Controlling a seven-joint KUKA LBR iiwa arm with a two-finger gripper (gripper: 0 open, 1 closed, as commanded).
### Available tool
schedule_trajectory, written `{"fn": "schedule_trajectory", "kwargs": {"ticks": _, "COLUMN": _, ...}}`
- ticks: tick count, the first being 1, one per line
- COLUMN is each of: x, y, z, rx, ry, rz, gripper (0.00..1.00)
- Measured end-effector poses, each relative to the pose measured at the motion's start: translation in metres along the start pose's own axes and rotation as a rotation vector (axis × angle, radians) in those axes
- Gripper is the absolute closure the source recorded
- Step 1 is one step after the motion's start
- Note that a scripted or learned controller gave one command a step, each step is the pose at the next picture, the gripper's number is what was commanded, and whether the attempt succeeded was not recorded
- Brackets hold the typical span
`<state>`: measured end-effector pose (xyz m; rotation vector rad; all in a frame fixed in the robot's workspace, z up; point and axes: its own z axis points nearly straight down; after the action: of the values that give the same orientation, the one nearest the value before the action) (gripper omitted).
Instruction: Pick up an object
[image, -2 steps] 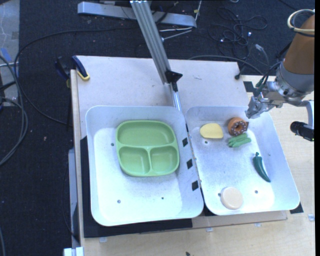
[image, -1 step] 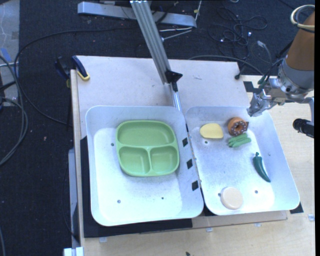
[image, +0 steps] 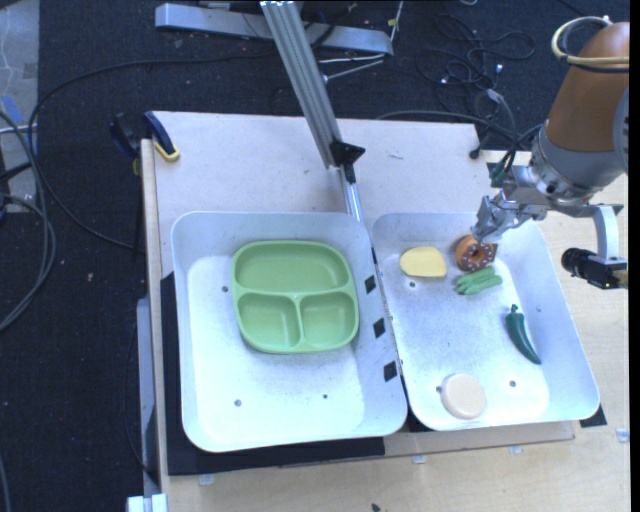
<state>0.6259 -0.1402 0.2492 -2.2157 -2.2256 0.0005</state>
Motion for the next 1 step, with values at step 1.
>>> {"fn": "schedule_trajectory", "kwargs": {"ticks": 1, "x": 0.0507, "y": -0.0167, "z": -0.0057, "rx": 0.000, "ry": 0.001, "rz": -0.002, "gripper": 1.00}}
